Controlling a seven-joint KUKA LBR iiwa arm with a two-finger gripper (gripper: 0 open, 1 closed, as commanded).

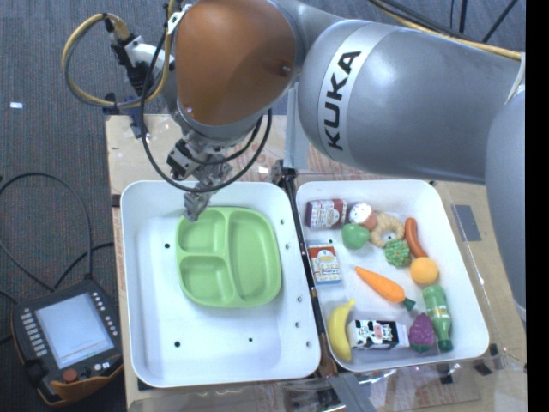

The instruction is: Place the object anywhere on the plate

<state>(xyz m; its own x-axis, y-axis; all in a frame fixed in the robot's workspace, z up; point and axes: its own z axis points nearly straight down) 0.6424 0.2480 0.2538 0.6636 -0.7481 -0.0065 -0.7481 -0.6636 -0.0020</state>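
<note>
- The object is not named by the task. All the toy foods I can see lie in the right bin [459, 256], among them a carrot [380, 284], a banana [340, 329], a milk carton [376, 334] and a bottle [437, 314].
- The plate [230, 257] is green with three compartments. It lies in the left bin [137, 316], near the wall it shares with the right bin, and nothing lies on it yet.
- The claw [194, 206] hangs at the far left corner of the plate, about over its rim. Whether it is apart, together or clamped on something, I cannot tell, because the big wrist of the arm [386, 101] covers it from above.
- In my judgement, the task is not done.
- First risk: the claw stands over the edge of the plate and not over its middle. If it carries something and lets go here, the thing could hit the rim and roll off onto the bin floor.
- Second risk: if the claw goes lower here, it could press on the rim and tip or push the light plate.
- Third risk: the foods in the right bin lie close together, some touching, so a grasp there could catch two things or push one away.
- The bins rest on the desk [116, 157].
</note>
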